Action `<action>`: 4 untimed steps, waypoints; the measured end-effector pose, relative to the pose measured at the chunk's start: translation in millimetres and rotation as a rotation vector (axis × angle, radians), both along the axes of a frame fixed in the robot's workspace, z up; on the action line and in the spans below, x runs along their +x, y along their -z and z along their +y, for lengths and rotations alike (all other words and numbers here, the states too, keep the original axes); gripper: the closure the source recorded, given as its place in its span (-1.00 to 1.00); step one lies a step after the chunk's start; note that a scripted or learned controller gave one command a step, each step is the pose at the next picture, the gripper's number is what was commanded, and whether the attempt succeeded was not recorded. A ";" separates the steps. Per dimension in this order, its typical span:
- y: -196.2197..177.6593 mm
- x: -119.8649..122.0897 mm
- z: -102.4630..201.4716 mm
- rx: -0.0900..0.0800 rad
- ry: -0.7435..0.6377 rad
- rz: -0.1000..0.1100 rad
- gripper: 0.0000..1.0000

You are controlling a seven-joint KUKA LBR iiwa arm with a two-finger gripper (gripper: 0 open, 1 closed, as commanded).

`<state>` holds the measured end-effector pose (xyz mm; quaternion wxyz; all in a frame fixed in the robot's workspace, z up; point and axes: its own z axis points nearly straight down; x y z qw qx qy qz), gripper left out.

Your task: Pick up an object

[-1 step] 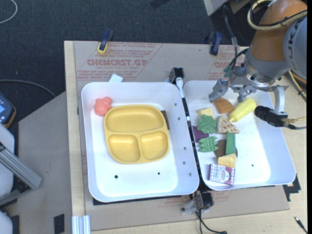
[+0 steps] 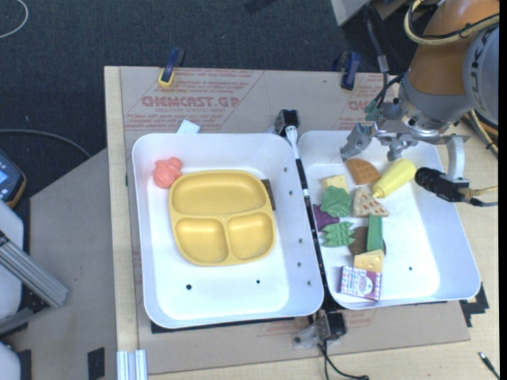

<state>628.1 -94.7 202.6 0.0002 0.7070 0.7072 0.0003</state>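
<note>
Tool [image 2: 379, 138] state unclear, above right bin [image 2: 444, 271] of toy foods; left bin [image 2: 150, 236] holds yellow tray [image 2: 220, 216].

From my remote station I count two shallow white bins: the left bin [image 2: 150, 236] and the right bin [image 2: 432, 248]. The left bin holds one yellow three-compartment plate [image 2: 222, 214] and one pink toy [image 2: 166, 171]. The right bin holds one yellow bottle [image 2: 394, 178], two green leafy toys [image 2: 336, 203] [image 2: 336, 233], one brown bread-shaped piece [image 2: 364, 170], and one small printed carton [image 2: 360, 283]; the other clustered pieces I cannot count apart.
</note>
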 end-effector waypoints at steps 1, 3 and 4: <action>42.0 -1.8 1.5 0.001 0.001 0.006 -1.00; 114.4 7.3 -5.0 -0.003 0.001 -0.001 -1.00; 101.0 9.4 -5.5 -0.004 0.001 -0.010 1.00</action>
